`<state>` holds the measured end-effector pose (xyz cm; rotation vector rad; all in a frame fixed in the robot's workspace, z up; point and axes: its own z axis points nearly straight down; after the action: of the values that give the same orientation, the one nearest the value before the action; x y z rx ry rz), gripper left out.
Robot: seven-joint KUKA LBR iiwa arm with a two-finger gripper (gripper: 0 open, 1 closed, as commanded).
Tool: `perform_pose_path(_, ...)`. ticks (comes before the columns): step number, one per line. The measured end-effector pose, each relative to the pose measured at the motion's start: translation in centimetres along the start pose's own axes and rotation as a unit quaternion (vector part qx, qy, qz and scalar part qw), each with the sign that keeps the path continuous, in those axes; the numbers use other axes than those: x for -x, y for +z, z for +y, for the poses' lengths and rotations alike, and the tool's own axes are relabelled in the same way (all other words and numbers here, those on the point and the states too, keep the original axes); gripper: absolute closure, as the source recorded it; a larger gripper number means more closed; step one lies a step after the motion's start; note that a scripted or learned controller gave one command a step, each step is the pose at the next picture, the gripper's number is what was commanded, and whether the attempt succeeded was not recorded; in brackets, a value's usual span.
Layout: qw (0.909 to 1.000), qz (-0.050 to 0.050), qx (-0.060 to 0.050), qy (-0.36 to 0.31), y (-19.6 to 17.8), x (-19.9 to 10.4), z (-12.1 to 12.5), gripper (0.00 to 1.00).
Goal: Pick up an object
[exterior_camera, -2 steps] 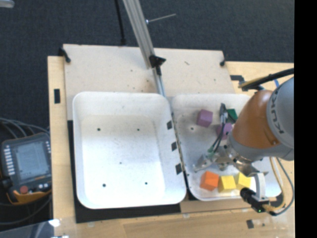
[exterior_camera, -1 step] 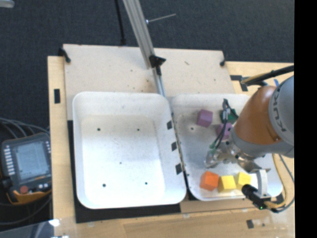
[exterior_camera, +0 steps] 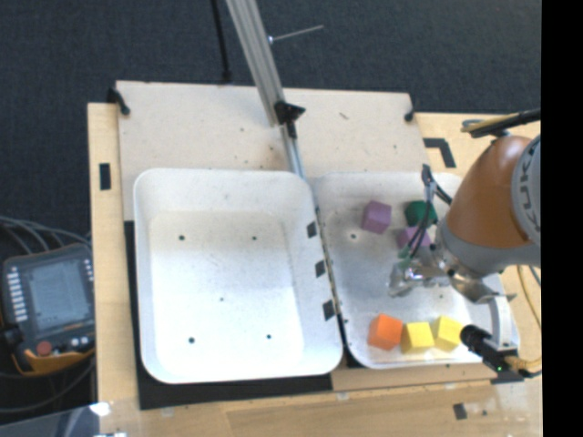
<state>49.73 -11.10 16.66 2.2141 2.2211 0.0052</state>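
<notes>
Hovering over the right bin (exterior_camera: 360, 358), the hand (exterior_camera: 407, 276) (grip state unclear) nears a purple block (exterior_camera: 375, 216); no legible writing.

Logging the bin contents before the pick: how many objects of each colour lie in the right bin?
Purple blocks: 2, one fully visible, one partly behind the gripper
Green object: 1
Orange cube: 1
Yellow cubes: 2
Total: 6

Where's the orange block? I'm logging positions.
In the camera view, the orange block lies in the right bin, near its front edge, immediately left of two yellow blocks.
</notes>
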Motion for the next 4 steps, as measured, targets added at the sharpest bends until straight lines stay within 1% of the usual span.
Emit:
perform_pose_path(1, 1.0000, 0.000, 0.000, 0.000, -4.5, -0.2, 0.7, 1.00)
perform_pose_path(2, 1.0000, 0.000, 0.001, -0.001, -9.4, -1.1, 0.9, 1.00)
perform_pose_path(3, 1.0000, 0.000, -0.002, -0.002, -8.3, -6.3, 3.8, 1.00)
perform_pose_path(4, 1.0000, 0.001, -0.002, -0.002, -8.8, -11.5, 5.9, 1.00)
